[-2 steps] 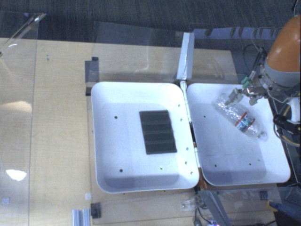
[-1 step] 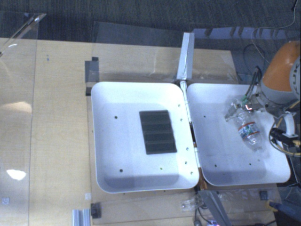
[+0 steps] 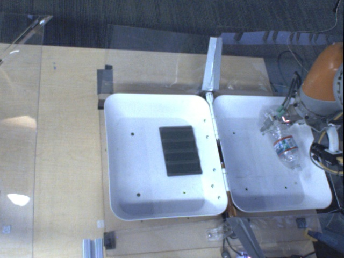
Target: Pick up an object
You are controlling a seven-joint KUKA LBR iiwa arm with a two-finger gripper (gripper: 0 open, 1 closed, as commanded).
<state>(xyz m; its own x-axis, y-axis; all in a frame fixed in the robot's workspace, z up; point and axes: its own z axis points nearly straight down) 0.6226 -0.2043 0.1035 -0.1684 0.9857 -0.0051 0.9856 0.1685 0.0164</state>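
Clear plastic bottle [image 3: 283,147] lies on its side in the right bin [image 3: 252,181], in that bin's upper right part, right-centre of the frame. It is see-through, crumpled-looking, with a label band showing red and blue around its middle; the neck end points up-left toward the gripper, the base end points down-right. It rests on the bin floor, apart from the bin's right wall. Gripper [image 3: 279,117] sits just above and left of the bottle's upper end, at the end of the grey arm [image 3: 314,104] coming in from the right edge; the orange band [image 3: 322,77] shows at the upper right of the frame. The gripper area is a blur of glints and dark cabling, so jaw state: cannot tell, and cannot tell whether it touches the bottle or only sits next to it. Black cables [image 3: 325,155] loop at the right edge beside the bin. Left bin [image 3: 123,144] holds a dark rectangular ribbed block [image 3: 180,150], flat on the floor near the bin's centre, long side running top to bottom with a slight tilt, well apart from all four walls. The two bins touch along a shared seam at mid-frame. A grey metal bar [image 3: 212,63] runs up from the top of that seam. Both bins sit on a tan wooden bench [image 3: 54,144]; a clear sheet with glare patches covers the left side of the frame. Dark carpet [image 3: 134,4] spans the top.
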